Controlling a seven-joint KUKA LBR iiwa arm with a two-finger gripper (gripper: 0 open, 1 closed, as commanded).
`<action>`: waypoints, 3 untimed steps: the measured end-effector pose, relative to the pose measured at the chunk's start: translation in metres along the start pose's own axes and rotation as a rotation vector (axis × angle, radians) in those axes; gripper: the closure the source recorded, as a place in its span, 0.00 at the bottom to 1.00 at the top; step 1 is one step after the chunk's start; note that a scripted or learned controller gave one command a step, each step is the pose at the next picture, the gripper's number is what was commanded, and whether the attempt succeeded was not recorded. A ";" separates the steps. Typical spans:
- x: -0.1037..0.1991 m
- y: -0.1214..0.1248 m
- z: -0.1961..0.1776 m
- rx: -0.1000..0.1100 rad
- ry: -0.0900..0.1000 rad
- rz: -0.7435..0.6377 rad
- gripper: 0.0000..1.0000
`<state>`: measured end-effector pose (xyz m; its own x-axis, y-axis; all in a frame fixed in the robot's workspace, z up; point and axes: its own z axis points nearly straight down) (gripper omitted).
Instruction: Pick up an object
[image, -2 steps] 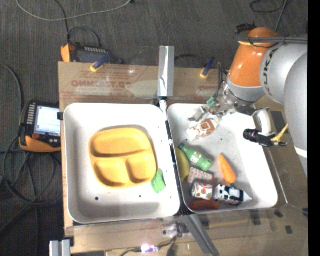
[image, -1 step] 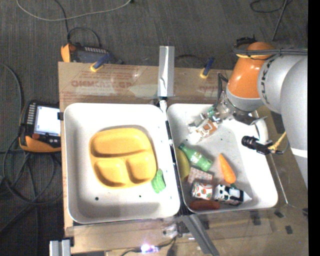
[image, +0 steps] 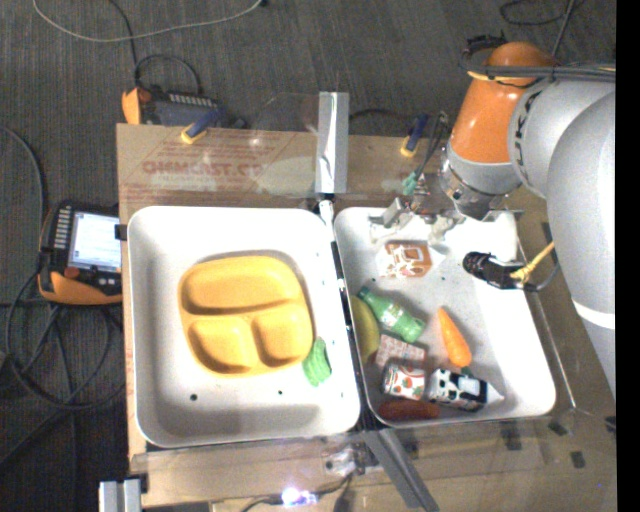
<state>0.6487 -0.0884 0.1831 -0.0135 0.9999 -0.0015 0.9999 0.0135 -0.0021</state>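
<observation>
The left bin (image: 150, 300) bears a yellow tray (image: 245, 310). In the right bin (image: 520, 360), the gripper (image: 418, 212) hangs at the far edge, its grip unreadable from here, nothing seen held. The nearest object, a small box (image: 408, 258), lies just at six o'clock from it; bottle (image: 392, 313) and carrot (image: 454, 338) lie farther, both slanting ten-to-four.

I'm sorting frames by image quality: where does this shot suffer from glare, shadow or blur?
Camera view: the arm's grey shell is blown out to near white; the gripper is soft and hard to read; a clear sheet behind the bins throws pale reflections; the yellow tray casts a soft shadow in the left bin.
</observation>
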 end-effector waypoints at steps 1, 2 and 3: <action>-0.042 -0.064 0.061 0.002 -0.001 0.124 0.00; -0.040 -0.063 0.053 0.004 0.003 0.122 1.00; -0.040 -0.063 0.053 0.004 0.003 0.122 0.00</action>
<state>0.5858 -0.1290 0.1299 0.1080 0.9942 0.0012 0.9941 -0.1080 -0.0062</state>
